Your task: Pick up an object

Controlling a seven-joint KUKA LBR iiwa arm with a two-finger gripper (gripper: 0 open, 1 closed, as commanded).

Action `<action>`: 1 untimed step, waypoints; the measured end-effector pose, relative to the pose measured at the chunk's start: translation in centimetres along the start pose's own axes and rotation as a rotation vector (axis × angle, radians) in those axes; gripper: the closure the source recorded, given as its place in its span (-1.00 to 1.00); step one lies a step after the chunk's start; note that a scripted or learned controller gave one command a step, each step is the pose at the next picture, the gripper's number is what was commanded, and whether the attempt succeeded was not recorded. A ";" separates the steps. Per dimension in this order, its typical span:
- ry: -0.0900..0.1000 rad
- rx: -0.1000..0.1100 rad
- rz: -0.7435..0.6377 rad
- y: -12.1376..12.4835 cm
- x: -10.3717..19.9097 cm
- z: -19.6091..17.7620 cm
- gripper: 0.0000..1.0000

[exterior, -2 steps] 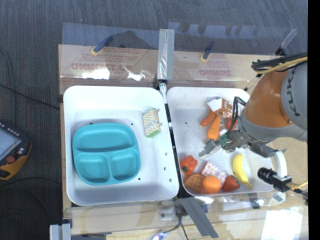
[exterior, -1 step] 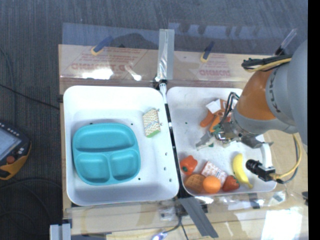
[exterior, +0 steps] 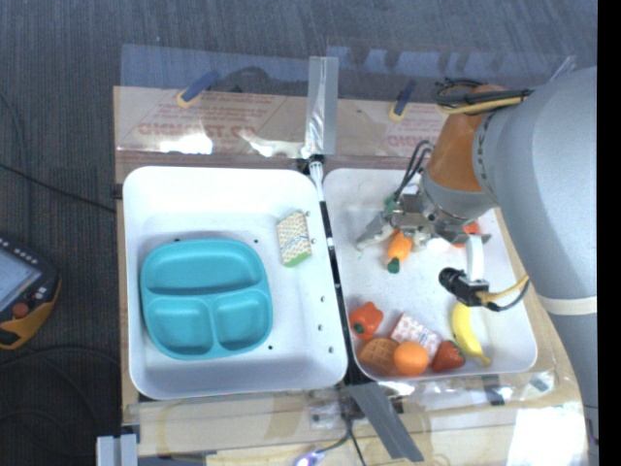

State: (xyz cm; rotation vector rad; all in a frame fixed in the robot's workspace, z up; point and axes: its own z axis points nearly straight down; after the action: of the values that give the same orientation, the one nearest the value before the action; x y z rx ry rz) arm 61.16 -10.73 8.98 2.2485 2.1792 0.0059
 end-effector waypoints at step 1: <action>-0.004 0.000 -0.003 0.1 0.0 -1.0 1.00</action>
State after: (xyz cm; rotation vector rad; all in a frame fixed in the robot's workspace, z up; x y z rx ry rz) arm 61.20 -10.74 10.03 2.2434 2.1800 0.0013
